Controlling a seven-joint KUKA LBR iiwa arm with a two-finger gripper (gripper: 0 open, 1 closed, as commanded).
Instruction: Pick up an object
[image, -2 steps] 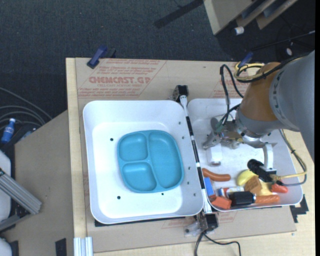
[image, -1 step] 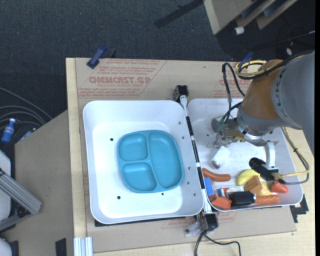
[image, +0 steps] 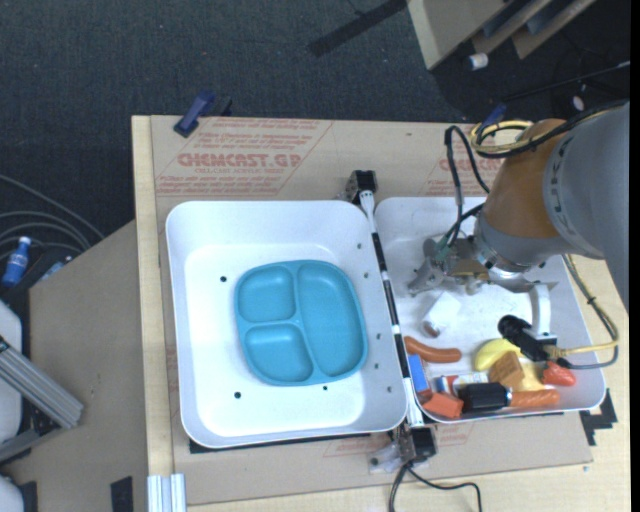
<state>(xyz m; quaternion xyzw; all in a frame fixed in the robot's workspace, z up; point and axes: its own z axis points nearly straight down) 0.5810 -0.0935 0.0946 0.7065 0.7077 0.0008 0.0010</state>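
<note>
The end effector (image: 437, 272) hangs over the far part of the right bin (image: 405, 225); whether it is released or clenched cannot be told. Toys crowd that bin's near end: an orange sausage (image: 433, 351) lying left to right, a yellow piece (image: 495, 353), a black piece (image: 484, 397). The left bin (image: 200, 235) holds a blue divided plate (image: 300, 322). Both bins rest on a brown-papered surface (image: 260, 160) above dark carpet (image: 120, 60), with cables (image: 30, 215) at the left.

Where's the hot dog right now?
The hot dog lies in the right bin, near its left wall, left of the yellow toy and below the gripper.
</note>
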